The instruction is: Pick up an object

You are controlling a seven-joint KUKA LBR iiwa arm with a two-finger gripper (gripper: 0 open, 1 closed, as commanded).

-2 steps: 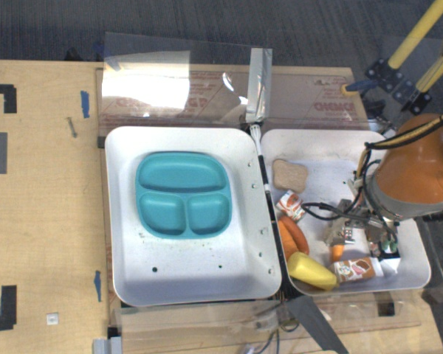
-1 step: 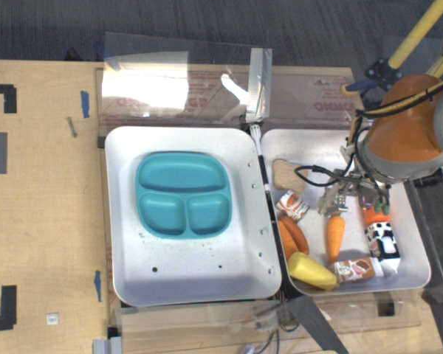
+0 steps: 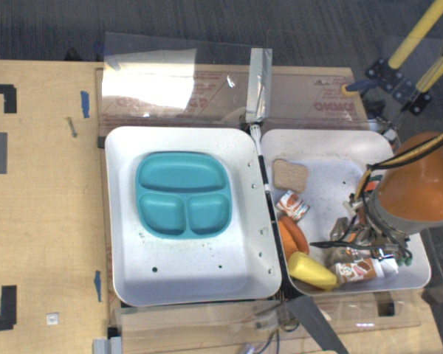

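Tool (image 3: 362, 240) low in right bin (image 3: 332, 142), finger spread unclear, just above a packet (image 3: 354, 270), beside yellow banana (image 3: 311, 269)

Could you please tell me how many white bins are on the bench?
2. The left bin holds a teal divided plate; the right bin, touching it, holds small items under the hand.

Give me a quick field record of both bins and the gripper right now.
left bin: holds a teal divided tray
right bin: tan slice, red-white packet, carrot, banana, tube
gripper: low over the right bin, above the tube
arm: enters from the right, orange band visible
grasp: cannot tell
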